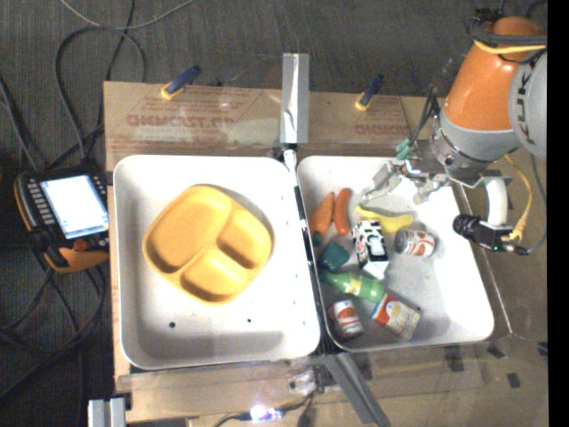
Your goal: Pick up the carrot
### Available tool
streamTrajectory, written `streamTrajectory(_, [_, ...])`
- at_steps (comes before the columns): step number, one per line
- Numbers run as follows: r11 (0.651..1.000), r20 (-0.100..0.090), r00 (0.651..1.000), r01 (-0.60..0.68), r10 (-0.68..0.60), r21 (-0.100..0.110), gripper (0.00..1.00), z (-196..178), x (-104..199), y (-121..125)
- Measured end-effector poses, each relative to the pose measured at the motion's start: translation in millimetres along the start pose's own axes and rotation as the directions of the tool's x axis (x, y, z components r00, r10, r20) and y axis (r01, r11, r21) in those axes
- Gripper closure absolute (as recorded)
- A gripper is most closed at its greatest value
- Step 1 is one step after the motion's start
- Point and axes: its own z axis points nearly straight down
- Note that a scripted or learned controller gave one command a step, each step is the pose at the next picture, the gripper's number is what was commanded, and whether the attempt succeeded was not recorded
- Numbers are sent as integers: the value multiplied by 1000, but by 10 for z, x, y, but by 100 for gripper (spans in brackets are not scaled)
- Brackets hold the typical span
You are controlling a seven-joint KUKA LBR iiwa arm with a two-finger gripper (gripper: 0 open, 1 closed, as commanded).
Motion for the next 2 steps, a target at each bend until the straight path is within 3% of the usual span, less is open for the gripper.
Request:
streamTrajectory(1, [951,2,951,310,-310,0,0,1303,89,343])
streamTrajectory(2, [951,0,951,310,-310,-2,100,1209,100,348])
